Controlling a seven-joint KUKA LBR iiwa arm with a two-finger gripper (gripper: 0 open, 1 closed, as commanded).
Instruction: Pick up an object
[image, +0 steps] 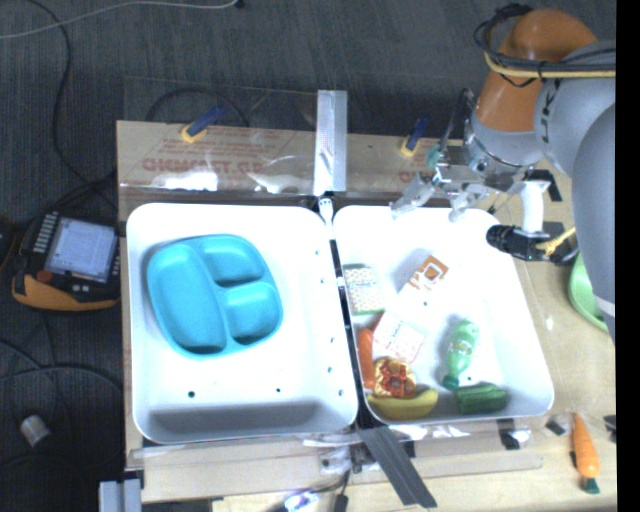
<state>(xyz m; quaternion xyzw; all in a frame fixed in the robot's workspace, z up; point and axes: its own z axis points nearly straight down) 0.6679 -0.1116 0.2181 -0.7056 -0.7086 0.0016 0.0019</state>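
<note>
My gripper (432, 201) hangs over the far rim of the right bin (520, 300), its two pale fingers spread apart with nothing between them. Below it in that bin lie a small white and orange box (427, 272), a patterned packet (362, 288), a white carton (399, 338), a green bottle (460, 350), a yellow banana (405, 403), a dark green vegetable (481, 398) and a red and orange snack bag (391, 374). The gripper is well above and behind all of them, touching none.
The left bin (160, 400) holds a blue divided plate (212, 291). A metal post (331, 140) rises behind the divider between the bins. A device with a screen (75, 255) sits off the bench at left. An orange carrot-like item (585, 455) lies at the bench's right front.
</note>
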